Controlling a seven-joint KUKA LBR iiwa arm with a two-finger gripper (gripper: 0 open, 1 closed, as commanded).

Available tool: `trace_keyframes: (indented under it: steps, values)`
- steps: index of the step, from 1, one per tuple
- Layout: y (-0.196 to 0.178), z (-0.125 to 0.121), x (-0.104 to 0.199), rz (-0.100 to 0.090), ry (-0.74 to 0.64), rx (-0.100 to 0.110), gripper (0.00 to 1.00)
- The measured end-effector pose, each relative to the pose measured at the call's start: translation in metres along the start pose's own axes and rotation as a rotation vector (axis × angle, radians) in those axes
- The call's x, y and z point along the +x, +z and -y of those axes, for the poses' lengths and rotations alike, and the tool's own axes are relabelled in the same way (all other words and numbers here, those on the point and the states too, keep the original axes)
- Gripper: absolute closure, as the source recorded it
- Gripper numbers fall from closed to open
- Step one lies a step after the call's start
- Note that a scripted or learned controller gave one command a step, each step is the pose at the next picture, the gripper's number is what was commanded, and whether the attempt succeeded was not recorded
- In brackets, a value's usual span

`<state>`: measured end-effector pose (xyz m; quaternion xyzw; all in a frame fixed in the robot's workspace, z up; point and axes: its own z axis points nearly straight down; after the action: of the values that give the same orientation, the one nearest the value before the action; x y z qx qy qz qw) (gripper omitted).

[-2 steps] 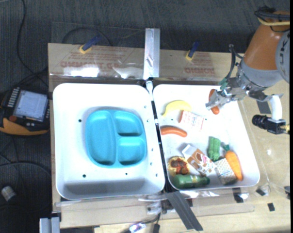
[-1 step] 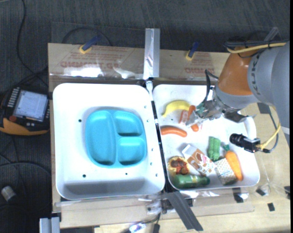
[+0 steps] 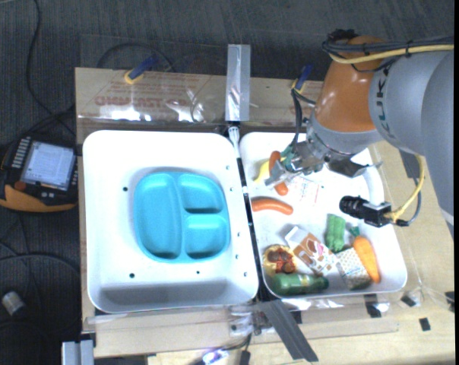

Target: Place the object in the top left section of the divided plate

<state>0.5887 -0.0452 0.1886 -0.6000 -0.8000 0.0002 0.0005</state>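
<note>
- In the right bin [image 3: 389,276], we are lowering the gripper [image 3: 284,169] over a small orange-green item [image 3: 274,161]; whether it's grasping, we cannot tell.
- The divided plate [image 3: 182,214] is waiting in the left bin [image 3: 108,280], since delivery isn't yet done.

two white bins sit side by side on the surface [image 3: 100,82], the left bin [image 3: 108,280] and the right bin [image 3: 389,280] touching along a middle seam. a strip of silver tape [image 3: 238,82] runs up from that seam. crinkled clear plastic [image 3: 153,101] lies behind the left bin, with a blue clip [image 3: 138,70] on it. a handheld controller with a screen [image 3: 39,173] rests on the dark carpet [image 3: 32,36] to the left.
</note>
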Motion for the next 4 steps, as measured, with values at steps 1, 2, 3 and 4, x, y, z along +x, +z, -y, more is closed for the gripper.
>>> trace_keyframes:
  steps: [1,2,3,4]
  values:
    - [0.006,-0.066,0.052,0.001,0.193,0.003,1.0]
    - [0.037,-0.079,0.083,-0.002,0.11,-0.001,1.0]
    - [0.005,-0.107,0.086,0.002,0.159,0.0,1.0]
    - [0.067,-0.12,0.119,0.003,-0.152,-0.003,1.0]
